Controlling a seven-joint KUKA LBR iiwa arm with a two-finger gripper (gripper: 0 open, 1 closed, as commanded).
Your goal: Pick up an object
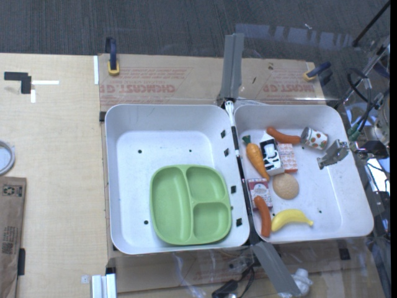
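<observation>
One curved yellow banana [292, 218], right bin's [347, 225] front

The gripper [332, 156] reaches over the right bin's [347, 228] right rim, but the arm behind it is cut off by the picture's right edge, lost among cables and blurred metal; whether its fingers are parted cannot be told. A small can [314, 139] near the bin's far right corner has a printed pattern too small to read. The black-and-white packet [269, 154] partly covers the carton [286, 159] beside it, and its print is illegible. A red sausage [264, 216] hides part of the small box [258, 190] by the bin's left wall. At the bench's left edge, a tape roll [4, 159] and a brown paper bag [10, 225] are cropped.
</observation>
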